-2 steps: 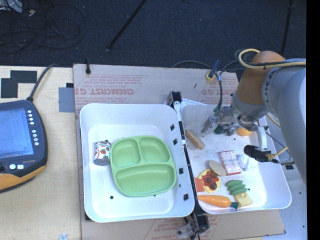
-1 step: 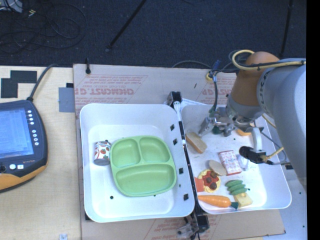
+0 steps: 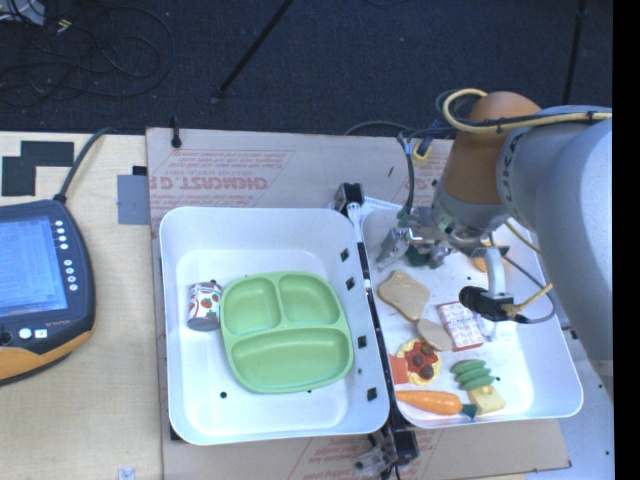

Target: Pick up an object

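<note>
Left white bin: green three-compartment plastic plate, small red-and-white can touching it. Right white bin: tan bread slice, orange carrot. The tool hangs near the bread; its opening cannot be told.

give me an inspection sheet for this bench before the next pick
surface: cardboard sheet on the bench, under the left bin and the right bin
job's things: right bin holds toast, packet, pizza slice, carrot, green pod and yellow block; left bin holds a green plate with a can beside its left edge
clutter: nothing seen
grippers: gripper low over the right bin's far end, just beyond the toast
cables: dark floor cables beyond the bench; a grey cable runs to the handheld screen
surroundings: handheld screen left of the bins, display lit
</note>
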Controlling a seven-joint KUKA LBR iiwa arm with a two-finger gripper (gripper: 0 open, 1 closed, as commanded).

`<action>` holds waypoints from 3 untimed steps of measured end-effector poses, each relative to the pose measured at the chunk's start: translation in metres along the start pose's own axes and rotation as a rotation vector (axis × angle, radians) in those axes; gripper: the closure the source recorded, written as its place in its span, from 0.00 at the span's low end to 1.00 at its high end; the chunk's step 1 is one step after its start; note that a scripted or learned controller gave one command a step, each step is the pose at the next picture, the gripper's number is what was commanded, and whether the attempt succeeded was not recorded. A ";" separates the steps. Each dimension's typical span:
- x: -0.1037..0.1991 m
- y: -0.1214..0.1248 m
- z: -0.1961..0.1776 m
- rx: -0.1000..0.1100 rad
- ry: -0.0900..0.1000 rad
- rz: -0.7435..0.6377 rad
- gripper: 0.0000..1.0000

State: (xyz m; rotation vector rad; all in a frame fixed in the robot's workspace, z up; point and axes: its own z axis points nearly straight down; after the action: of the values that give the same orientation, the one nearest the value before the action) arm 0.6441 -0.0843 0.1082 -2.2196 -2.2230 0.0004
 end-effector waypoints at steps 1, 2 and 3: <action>0.001 -0.001 0.020 0.007 -0.001 0.000 0.00; 0.000 -0.001 0.019 0.005 -0.001 0.001 0.00; -0.020 -0.001 0.021 0.002 0.000 0.003 0.00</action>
State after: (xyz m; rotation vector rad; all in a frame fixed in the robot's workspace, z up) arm 0.6435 -0.1041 0.0877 -2.2215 -2.2191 0.0032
